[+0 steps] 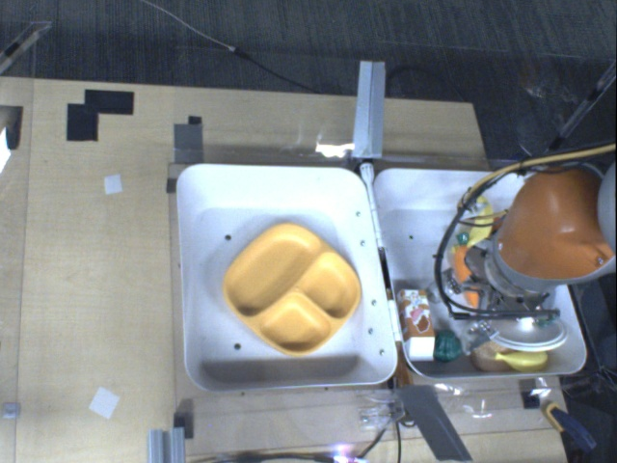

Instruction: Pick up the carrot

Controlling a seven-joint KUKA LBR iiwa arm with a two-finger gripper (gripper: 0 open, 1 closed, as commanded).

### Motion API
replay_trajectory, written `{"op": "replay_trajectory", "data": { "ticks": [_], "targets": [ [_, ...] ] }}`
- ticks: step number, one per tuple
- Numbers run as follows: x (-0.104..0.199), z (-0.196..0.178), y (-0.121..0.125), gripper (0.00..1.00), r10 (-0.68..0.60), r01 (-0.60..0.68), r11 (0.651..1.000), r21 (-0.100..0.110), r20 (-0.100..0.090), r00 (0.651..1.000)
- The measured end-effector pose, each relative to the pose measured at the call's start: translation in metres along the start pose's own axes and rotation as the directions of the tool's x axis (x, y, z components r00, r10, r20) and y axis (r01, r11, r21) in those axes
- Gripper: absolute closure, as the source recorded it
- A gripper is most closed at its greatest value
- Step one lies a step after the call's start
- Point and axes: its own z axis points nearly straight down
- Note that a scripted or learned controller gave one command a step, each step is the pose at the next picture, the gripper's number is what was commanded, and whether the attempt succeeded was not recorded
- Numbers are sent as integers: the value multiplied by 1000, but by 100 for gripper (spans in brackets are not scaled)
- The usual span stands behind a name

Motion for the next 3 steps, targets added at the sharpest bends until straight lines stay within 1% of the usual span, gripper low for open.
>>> {"op": "replay_trajectory", "data": {
  "ticks": [1, 2, 3],
  "targets": [
    [-4, -13, -3, 100, -5, 5, 1000, 10, 9, 1000],
    [-5, -14, -3, 0, -6, 6, 1000, 13, 14, 1000],
    [-28, 1, 5, 0, 21, -21, 1000, -1, -2, 1000]
  ]
}}
